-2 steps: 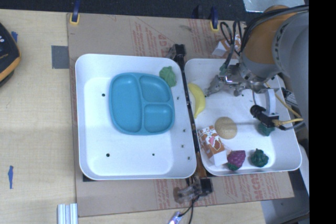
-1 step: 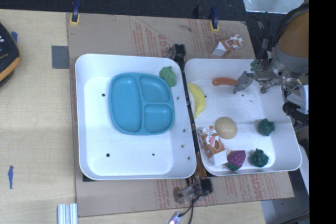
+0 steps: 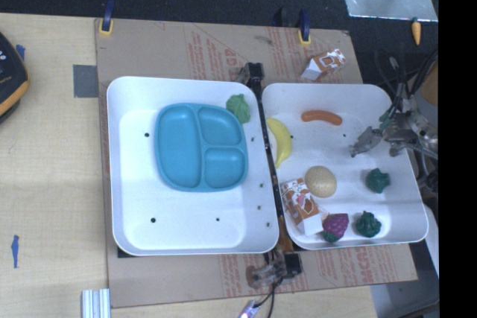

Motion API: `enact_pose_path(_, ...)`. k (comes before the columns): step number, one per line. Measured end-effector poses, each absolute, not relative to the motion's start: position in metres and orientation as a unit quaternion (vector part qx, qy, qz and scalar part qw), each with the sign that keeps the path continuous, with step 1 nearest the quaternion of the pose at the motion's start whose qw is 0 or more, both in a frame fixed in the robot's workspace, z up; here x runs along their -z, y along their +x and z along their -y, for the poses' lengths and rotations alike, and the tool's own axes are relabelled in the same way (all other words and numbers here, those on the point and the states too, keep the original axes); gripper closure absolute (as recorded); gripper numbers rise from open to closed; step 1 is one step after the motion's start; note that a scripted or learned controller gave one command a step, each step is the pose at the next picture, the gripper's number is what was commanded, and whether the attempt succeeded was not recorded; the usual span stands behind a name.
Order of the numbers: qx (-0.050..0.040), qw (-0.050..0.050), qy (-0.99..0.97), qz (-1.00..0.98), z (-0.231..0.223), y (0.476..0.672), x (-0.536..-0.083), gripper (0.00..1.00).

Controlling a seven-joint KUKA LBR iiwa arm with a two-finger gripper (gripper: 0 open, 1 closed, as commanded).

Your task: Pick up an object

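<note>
Looks like a wide-open claw (image 3: 378,148) hovering over the right side of the right bin (image 3: 402,231), with nothing between its fingers. No grab made yet, by the look of it.

Closest candidate, probably: the dark green lump (image 3: 377,179) just below the claw, sitting on its own on bare white floor. Good pick, since nothing crowds it.

For doing it well: line up straight over the lump, drop down with the fingers kept wide on either side, close only once low enough to get around the middle. Should avoid pinching the top, as a knobbly little shape like that would likely squirt out. Worth staying off the bin wall on the right too.

Head count:
- two white bins, counting the left bin (image 3: 123,160)
- one blue divided plate (image 3: 201,147)
- three green bits: that lump, another (image 3: 367,224) in the bottom corner, and a paler one (image 3: 238,107) beside the plate
- one banana (image 3: 279,139)
- one sausage (image 3: 322,116)
- one tan bun (image 3: 320,181)
- one purple bunch (image 3: 335,226)
- two little cartons, one in the bin (image 3: 301,205) and one outside (image 3: 324,64)
</note>
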State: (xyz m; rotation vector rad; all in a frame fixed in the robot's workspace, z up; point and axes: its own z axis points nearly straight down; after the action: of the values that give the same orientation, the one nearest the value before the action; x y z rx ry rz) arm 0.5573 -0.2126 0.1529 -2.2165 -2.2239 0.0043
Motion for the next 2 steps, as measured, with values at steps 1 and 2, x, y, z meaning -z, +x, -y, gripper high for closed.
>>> enact_pose_path(1, -0.0013, 0.002, -0.705, 0.709, 0.212, 0.502, -0.091, 0.00)
enact_pose_path(2, -0.0020, 0.001, -0.704, 0.710, 0.213, 0.502, -0.102, 1.00)
